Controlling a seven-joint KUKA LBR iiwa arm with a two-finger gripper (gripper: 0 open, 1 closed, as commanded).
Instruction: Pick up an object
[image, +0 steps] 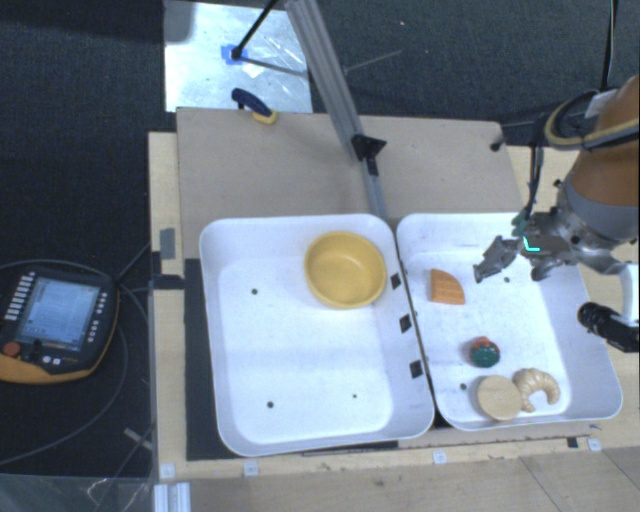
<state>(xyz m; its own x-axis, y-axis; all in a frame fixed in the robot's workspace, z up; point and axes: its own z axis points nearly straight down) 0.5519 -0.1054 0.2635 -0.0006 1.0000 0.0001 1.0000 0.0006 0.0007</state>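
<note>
At the right of the frame the gripper (515, 262) hangs over the right bin (600, 400), fingers spread open and holding nothing, near the orange wedge (446, 287).

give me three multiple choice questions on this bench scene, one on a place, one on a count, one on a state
1. Where is the yellow bowl?
A. in the left bin
B. in the right bin
C. on the floor

2. How many things lie in the right bin?
A. two
B. four
C. six

3. How does the claw stand?
A. gripping the croissant
B. resting in the bowl
C. over the right bin, holding nothing

Answers:
1. A: it sits at the back of the left bin.
2. B: orange wedge, green ball, tan disc, croissant.
3. C: nothing sits between its fingers.
</note>
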